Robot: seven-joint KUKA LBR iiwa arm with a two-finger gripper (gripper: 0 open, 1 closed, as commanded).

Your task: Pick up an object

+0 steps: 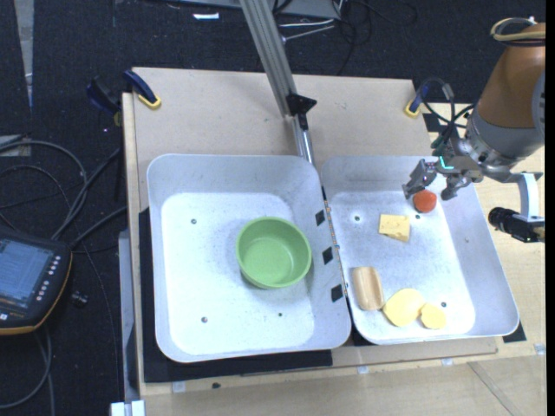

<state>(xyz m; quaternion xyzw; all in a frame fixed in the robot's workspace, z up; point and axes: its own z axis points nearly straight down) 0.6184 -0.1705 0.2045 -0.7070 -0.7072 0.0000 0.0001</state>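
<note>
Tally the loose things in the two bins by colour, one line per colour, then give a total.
Green: 1, the bowl
Red: 1, the small ball
Yellow: 3, the cheese wedge, the round slice, the small piece
Tan: 1, the bread roll
Total: 6

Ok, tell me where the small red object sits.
The small red object lies near the far edge of the right bin, just under the end effector, with the yellow cheese wedge as its closest neighbour.
</note>
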